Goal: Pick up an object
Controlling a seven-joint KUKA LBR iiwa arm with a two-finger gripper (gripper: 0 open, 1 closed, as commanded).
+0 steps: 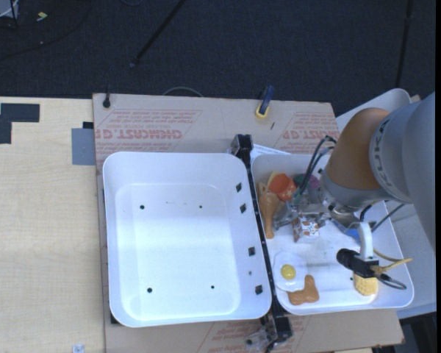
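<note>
Camera view: gripper (pixel 303 215) low in right bin (pixel 397 234), among orange toy (pixel 282 186), fried egg (pixel 288 272); finger state cannot be told. Left bin (pixel 117 197) adjacent.

Light falls evenly and fairly bright from above on the pale wooden bench (pixel 37 226), while the dark carpeted floor (pixel 206 35) past its far edge stays dim. The shallow white plastic bin on the left (pixel 176 237) is close to washed out, its floor nearly featureless, with soft grey shadow along its near and left walls. The grey robot arm with the orange band (pixel 375 157) casts a faint shadow on the shallow white plastic bin on the right (pixel 386 226). The picture is soft and low in detail; small items there blur together.
</note>
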